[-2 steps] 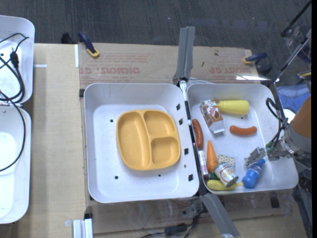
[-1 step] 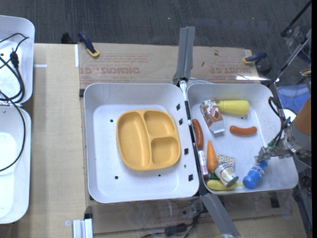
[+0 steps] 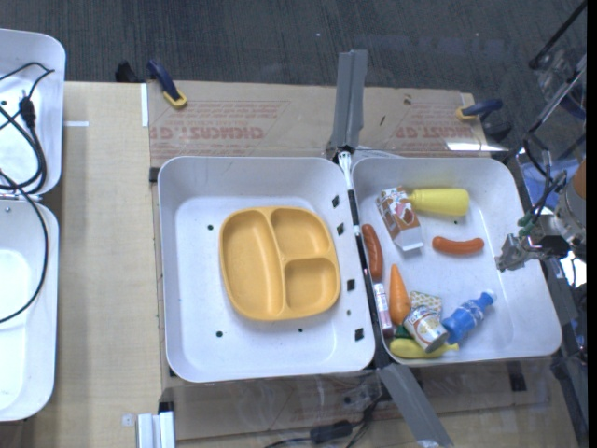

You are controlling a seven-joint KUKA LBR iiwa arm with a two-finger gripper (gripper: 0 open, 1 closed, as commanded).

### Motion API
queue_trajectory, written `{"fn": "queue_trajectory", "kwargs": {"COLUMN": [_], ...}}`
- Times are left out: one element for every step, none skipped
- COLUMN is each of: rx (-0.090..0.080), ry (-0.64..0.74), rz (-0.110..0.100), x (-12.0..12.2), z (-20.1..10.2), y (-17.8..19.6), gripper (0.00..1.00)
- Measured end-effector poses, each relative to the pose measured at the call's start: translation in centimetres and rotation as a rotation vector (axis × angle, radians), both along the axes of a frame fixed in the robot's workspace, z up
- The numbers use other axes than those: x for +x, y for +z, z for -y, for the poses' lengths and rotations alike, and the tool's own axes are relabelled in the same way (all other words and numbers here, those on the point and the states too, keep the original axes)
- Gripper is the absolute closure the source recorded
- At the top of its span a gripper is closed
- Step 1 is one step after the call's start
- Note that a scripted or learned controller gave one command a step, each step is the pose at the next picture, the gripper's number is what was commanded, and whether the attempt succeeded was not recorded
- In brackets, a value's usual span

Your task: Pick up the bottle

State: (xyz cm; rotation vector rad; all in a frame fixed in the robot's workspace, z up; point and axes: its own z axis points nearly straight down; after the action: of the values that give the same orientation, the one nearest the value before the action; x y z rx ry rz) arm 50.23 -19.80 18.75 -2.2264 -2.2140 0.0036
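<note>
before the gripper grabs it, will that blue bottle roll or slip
The blue bottle lies on its side, so a nudge would probably roll it. It looks like smooth round plastic, likely slippery. It leans against a can, which may shift too.

The blue bottle [image 3: 468,315] lies tilted in the right bin [image 3: 522,343], just beside a small can [image 3: 424,327] (label facing up). The gripper [image 3: 516,252] hovers above the bottle, near the bin's right wall.
</note>
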Motion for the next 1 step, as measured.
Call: {"fn": "queue_trajectory", "kwargs": {"rx": [0.000], "ry": [-0.001], "rz": [0.000], "x": [-0.01], "z": [0.01], "y": [-0.02], "gripper": [0.00]}}
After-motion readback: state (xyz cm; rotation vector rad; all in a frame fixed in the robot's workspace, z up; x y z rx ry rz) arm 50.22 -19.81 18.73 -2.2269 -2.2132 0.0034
